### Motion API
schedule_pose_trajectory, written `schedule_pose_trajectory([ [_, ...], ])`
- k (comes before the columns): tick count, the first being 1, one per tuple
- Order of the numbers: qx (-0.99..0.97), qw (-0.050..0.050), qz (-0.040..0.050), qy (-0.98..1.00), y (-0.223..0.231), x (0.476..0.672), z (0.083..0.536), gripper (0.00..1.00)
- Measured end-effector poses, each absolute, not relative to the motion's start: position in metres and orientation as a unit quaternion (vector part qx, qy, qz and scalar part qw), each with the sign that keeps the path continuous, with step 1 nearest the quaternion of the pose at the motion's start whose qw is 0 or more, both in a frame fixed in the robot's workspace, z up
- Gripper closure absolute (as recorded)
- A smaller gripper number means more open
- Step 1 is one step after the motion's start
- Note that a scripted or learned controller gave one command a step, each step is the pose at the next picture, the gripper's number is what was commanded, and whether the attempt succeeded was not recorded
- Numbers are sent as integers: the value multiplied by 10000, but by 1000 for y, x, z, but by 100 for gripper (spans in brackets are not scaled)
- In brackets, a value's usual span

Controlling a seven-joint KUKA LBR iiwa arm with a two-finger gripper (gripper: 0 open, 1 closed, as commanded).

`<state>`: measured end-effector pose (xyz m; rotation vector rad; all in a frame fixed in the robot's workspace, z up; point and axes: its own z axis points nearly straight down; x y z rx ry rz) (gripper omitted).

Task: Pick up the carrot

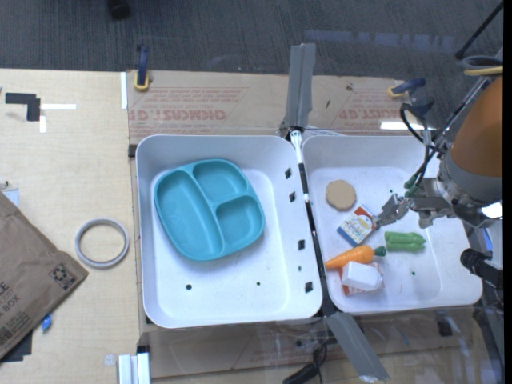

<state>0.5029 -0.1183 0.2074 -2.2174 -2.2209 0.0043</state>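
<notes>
The orange carrot with a green top lies in the right bin, near its left wall, pointing left. My gripper hovers above the bin's middle, up and to the right of the carrot and clear of it. Its fingers stand open with nothing between them. The grey arm with the orange band comes in from the right.
Around the carrot lie a blue-and-white packet, a white-and-red box, a green pepper and a tan round cookie. The left bin holds a blue divided plate. A tape ring lies on the bench.
</notes>
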Motion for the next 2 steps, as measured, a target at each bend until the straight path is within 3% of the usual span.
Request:
schedule_pose_trajectory([
  [1,-6753,-41,-59,-7375,-104,483,98,0],
  [2,-6776,4,3,-7354,-100,514,91,0],
])
